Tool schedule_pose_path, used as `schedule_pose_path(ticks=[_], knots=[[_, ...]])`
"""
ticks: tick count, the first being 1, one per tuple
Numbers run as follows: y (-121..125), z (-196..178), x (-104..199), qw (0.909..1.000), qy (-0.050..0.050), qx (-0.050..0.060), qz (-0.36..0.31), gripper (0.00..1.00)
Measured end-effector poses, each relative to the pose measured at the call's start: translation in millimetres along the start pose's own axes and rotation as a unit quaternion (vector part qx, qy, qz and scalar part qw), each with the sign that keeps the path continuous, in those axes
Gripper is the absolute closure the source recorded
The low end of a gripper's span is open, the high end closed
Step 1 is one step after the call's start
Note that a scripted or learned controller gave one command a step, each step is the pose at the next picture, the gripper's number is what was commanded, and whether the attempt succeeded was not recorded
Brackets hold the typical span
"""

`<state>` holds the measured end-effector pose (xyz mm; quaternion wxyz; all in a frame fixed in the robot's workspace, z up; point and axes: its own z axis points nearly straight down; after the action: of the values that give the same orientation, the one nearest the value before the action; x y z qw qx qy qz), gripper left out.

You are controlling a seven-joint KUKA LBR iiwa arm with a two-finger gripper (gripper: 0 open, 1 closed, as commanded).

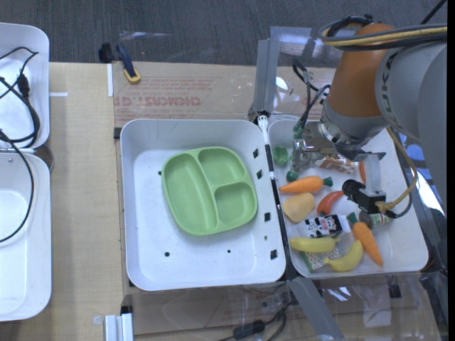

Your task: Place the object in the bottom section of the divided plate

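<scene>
A light green divided plate [166,185] lies in the left bin [138,212], with one long section on its left and two smaller ones on its right; nothing is in any section. My gripper [301,156] hangs low over the back left part of the right bin [409,258], beside a small green toy [281,155] and just above an orange carrot [304,185]. A striped orange and white piece [336,164] lies right of the gripper. The wrist hides what is directly under it.
The right bin also holds a pale yellow fruit [298,206], a red pepper [328,202], a cow-patterned block [323,226], two bananas [313,244], and a second carrot [367,241]. The arm's orange band [359,84] looms over that bin's back. Cables lie at far left.
</scene>
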<state>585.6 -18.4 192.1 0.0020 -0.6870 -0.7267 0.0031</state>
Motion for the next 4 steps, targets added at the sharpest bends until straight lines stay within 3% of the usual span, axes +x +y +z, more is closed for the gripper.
schedule_pose_path(ticks=[1,2,3,4], knots=[[-35.2,-110.8,-11.9,0.9993,-0.001,-0.001,-0.037,1.00],[-22.0,-119.8,-87.0,0.9998,-0.001,-0.001,0.018,1.00],[53.6,-68.0,-49.5,0.9993,-0.001,-0.001,0.037,1.00],[54.4,-74.6,-49.7,0.9994,-0.002,0.001,0.036,1.00]])
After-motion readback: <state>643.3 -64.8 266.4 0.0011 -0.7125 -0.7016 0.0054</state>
